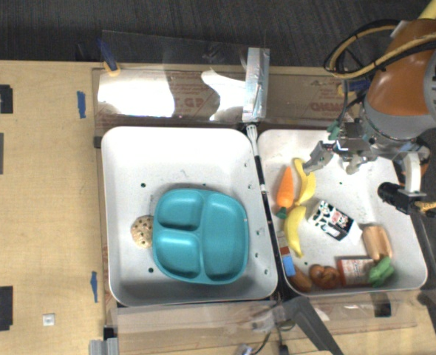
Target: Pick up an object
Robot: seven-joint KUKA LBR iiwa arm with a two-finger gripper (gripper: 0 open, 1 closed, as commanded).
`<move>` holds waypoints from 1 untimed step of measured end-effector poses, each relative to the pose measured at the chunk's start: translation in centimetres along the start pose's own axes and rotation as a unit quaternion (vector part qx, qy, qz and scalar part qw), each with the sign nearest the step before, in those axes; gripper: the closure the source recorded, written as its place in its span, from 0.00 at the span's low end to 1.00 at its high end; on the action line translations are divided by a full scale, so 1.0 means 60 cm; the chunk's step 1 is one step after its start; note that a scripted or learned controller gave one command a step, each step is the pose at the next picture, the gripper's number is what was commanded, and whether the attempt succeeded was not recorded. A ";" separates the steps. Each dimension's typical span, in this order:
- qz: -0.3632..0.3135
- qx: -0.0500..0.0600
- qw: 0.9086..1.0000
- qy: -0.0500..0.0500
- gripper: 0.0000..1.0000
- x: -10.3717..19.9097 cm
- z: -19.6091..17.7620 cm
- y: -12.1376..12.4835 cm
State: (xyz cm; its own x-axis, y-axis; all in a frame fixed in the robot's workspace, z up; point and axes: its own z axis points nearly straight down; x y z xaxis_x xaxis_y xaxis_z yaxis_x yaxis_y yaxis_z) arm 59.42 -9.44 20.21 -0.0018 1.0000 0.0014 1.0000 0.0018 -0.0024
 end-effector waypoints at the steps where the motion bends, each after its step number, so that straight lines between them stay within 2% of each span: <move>1: 0.000 0.002 1.000 0.000 0.00 0.006 0.071 0.019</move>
State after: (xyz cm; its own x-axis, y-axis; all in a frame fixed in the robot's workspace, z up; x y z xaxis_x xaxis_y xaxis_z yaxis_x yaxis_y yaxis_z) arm 60.54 -9.10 15.92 -0.0024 1.0000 0.0016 1.0000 0.0024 -0.0069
